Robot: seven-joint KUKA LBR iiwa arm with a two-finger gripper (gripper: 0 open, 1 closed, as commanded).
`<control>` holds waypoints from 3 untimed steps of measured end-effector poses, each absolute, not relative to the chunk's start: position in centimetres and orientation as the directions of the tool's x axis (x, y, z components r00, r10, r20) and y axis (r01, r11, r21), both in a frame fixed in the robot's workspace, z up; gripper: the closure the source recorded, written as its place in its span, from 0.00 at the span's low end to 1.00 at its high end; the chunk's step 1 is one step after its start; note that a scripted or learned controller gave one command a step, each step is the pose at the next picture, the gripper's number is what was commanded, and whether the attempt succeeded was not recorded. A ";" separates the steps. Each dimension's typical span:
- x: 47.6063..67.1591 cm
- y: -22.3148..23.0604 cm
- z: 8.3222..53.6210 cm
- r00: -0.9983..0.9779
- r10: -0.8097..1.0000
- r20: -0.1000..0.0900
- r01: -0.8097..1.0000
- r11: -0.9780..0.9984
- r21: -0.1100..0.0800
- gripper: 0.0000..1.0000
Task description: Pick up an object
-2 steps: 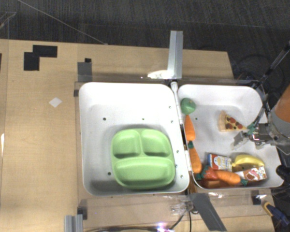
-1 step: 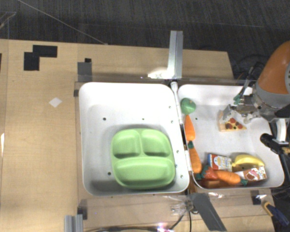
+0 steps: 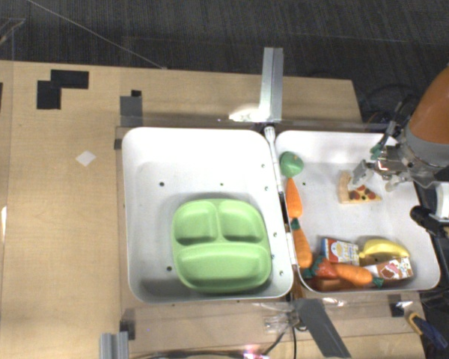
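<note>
My gripper (image 3: 376, 176) hangs over the back right part of the right bin (image 3: 322, 144), open, with nothing between its fingers. A toy pizza slice (image 3: 357, 192) lies on the bin floor just below and left of it, close to the left fingertip (image 3: 358, 173). Along the bin's left wall sit a green ball (image 3: 290, 163) and two carrots (image 3: 292, 199) (image 3: 302, 247). At the front are a juice box (image 3: 340, 250), a banana (image 3: 383, 250), another carrot (image 3: 346, 274) and a red packet (image 3: 395, 270).
The left bin (image 3: 146, 200) holds a green divided plate (image 3: 221, 244) in its front half. A metal post (image 3: 272, 81) stands behind the wall shared by the bins. The arm's orange band (image 3: 438, 118) is at the right edge.
</note>
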State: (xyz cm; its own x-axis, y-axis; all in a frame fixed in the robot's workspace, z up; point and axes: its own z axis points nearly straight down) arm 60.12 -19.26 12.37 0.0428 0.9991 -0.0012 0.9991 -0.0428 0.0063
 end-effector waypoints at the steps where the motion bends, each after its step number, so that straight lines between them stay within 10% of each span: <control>1: 59.9 -14.8 13.7 -0.115 0.993 -0.001 0.993 0.115 0.006 0.00; 3: 61.4 -16.4 9.4 -0.116 0.993 -0.005 0.993 0.116 0.023 0.00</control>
